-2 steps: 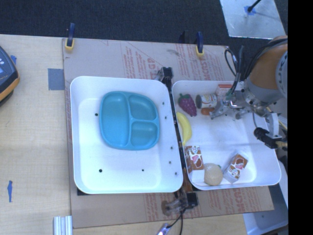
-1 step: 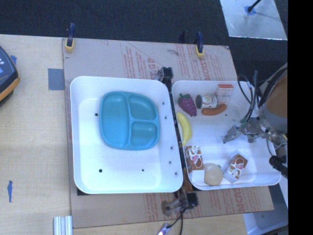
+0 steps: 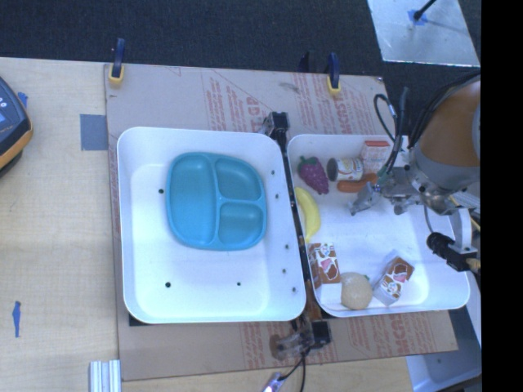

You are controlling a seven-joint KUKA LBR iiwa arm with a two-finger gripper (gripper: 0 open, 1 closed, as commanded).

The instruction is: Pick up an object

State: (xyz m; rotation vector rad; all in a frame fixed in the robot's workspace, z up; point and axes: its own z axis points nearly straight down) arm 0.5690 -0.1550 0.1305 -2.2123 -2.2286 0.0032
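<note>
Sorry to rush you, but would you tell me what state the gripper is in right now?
Gripper: open, holding nothing, poised over the right bin just below the small can.

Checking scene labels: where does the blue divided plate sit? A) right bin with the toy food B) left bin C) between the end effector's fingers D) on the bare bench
B: the blue three-compartment plastic plate lies flat in the left shallow white bin, while the toy food sits in the right shallow white bin.
</note>
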